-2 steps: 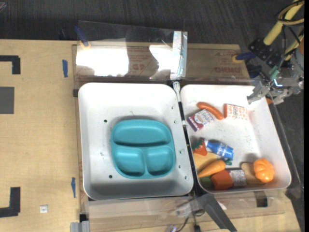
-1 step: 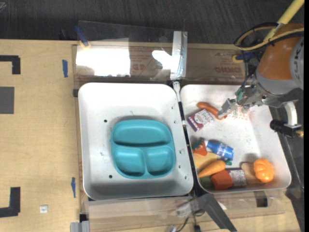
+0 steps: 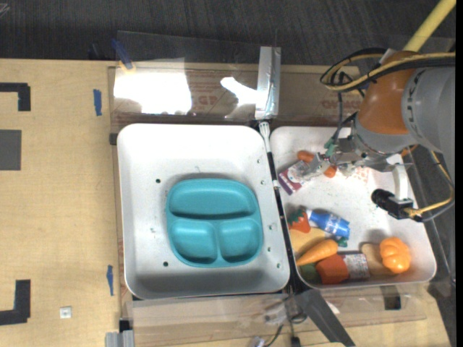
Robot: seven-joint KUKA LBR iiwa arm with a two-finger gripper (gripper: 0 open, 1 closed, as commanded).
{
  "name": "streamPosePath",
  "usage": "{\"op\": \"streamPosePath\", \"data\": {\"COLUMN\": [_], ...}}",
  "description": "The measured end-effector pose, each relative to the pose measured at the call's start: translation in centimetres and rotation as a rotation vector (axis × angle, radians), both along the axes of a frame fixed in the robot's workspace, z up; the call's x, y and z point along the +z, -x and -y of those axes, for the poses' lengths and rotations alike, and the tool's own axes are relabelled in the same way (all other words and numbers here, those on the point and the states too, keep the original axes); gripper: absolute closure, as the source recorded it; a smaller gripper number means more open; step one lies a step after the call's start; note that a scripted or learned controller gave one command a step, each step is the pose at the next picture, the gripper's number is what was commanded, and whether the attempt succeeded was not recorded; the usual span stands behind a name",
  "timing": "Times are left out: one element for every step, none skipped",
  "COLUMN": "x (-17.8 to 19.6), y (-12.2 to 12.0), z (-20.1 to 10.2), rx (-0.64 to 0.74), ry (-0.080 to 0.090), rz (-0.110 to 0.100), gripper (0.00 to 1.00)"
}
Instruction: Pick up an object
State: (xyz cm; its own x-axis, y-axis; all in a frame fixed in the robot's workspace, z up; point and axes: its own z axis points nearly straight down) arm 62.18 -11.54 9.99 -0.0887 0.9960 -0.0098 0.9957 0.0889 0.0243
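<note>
The gripper (image 3: 338, 150) hangs low over the far part of the right bin (image 3: 427, 270), its fingers a blur of dark metal and teal; whether they are parted or closed cannot be told, and nothing can be seen between them. Just beside it on the left lie a small orange piece (image 3: 305, 155) and a crumpled packet (image 3: 296, 173) with a purple end, close enough that touch cannot be ruled out. Above the gripper comes the orange band (image 3: 382, 107) and the grey arm (image 3: 434, 110), entering from the right with yellow and black cables looped over it.

The bench is brown board, with pale wood to the left marked by black corner shapes and blue tape; beyond the far edge lies dark carpet.

Nearer in the right bin lie a blue bottle (image 3: 329, 223), a carrot (image 3: 317, 251), a red block (image 3: 333, 269), and an orange pumpkin-shaped toy (image 3: 395, 254) by the near right corner. A black fitting (image 3: 387, 202) sticks in from the right wall. The left bin (image 3: 137, 157) holds a teal divided tray (image 3: 214, 221), well apart from the gripper.
</note>
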Motion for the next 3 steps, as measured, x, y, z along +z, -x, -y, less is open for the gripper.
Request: {"op": "streamPosePath", "data": {"x": [1.2,1.1,8.9], "y": [-0.3,-0.2,-0.9], "z": [-0.1,-0.1,-3.0], "rx": [-0.001,-0.001,0.009], "ry": [-0.002,-0.003,-0.007], "rz": [0.009,0.005,-0.017], "gripper": [1.00,0.00,0.00]}}
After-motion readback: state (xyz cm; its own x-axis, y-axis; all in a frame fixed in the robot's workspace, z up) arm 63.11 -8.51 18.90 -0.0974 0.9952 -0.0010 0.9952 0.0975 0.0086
